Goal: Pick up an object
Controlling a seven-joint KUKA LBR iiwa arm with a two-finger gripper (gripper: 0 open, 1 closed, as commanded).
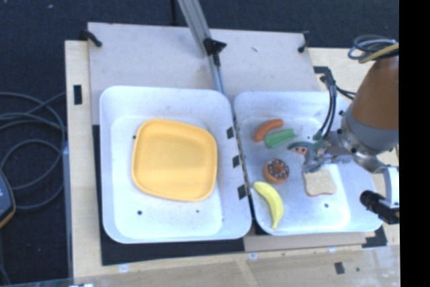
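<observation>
Gripper (312, 156) is seen low in the right bin (295, 104), just above the bread (320, 183), which lies toward the front edge; finger state cannot be told.

The pale wooden desk (79, 212) carries a grey board (148, 54) at the back, a black mat (107, 253) showing under the bins' front edges, and two shallow white bins side by side, the left bin (114, 165) touching the right bin (336, 208).
</observation>
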